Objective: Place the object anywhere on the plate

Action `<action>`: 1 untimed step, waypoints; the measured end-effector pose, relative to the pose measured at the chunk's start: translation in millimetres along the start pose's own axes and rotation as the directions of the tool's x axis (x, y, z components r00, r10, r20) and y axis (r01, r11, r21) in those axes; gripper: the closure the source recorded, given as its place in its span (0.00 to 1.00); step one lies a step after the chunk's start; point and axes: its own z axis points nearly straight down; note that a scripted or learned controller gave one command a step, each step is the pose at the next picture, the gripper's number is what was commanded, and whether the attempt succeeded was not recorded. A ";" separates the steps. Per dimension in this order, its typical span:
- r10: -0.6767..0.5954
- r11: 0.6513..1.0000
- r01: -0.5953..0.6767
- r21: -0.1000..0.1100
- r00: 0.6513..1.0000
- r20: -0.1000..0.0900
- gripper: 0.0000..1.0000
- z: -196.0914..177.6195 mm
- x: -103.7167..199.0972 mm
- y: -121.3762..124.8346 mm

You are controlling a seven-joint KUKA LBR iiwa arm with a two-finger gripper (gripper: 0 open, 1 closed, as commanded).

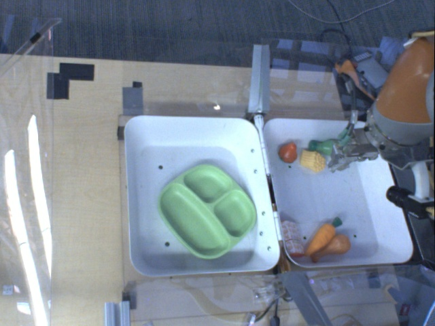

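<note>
A green divided plate (pixel 207 210) lies in the left bin (pixel 146 155), tilted toward its front half. The right bin (pixel 380 209) holds a yellow corn piece (pixel 312 160), a red tomato (pixel 288 153) to its left and a small green item (pixel 321 145) just behind the corn. My gripper (pixel 342 156) hangs at the back of the right bin, right beside the corn and the green item, and it partly covers the green item's right end. I cannot make out anything held in it.
Near the right bin's front wall lie an orange carrot (pixel 321 237), a brown piece (pixel 338 246) against it and a pale pink packet (pixel 291 233). A metal divider (pixel 259 87) stands between the bins at the back. The arm's orange band (pixel 408 80) looms at the right.
</note>
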 end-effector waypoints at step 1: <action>0.340 0.941 -0.340 0.003 0.941 0.000 1.00 -33.9 73.6 30.0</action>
